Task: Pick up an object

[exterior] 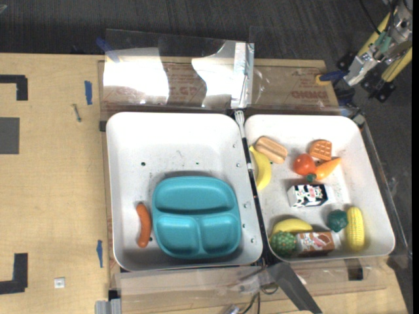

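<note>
The gripper (383,48) hung off the counter at two o'clock, its grasp impossible to tell, well apart from the right bin (373,169), where the toy foods, the carton (308,195) central, lay loose for picking.

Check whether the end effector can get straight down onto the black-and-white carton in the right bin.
Probably yes. The black-and-white carton lies flat mid-bin with bare floor around it; the tomato above and banana below stand apart from it. The end effector sits beyond the right bin, nothing between.
</note>
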You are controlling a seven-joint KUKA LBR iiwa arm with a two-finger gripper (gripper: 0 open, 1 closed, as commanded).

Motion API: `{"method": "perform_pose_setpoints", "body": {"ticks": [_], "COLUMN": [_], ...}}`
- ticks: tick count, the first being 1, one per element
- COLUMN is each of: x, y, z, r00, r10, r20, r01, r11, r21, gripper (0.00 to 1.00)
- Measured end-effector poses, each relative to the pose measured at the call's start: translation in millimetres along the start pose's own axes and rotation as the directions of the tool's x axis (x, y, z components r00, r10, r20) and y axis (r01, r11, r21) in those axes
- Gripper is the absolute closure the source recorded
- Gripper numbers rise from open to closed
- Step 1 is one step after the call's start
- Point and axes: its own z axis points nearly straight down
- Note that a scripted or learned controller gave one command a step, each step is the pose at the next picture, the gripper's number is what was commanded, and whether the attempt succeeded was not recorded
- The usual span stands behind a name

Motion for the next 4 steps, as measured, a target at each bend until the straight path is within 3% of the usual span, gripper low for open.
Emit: {"method": "perform_pose_setpoints", "body": {"ticks": [1, 2, 3, 4], "x": [-7, -57, -62, -60], "y": [-90, -47, -34, -37], "z": [47, 43, 44, 44], "r00": [0.979, 0.947, 0.897, 0.863], "r10": [-0.204, -0.323, -0.442, -0.505], "r20": [-0.004, -0.001, 0.002, -0.002], "r01": [0.204, 0.323, 0.442, 0.505], "r11": [0.979, 0.947, 0.897, 0.863], "r21": [0.003, 0.000, -0.002, -0.001], "gripper": [1.00, 1.00, 1.00, 1.00]}}
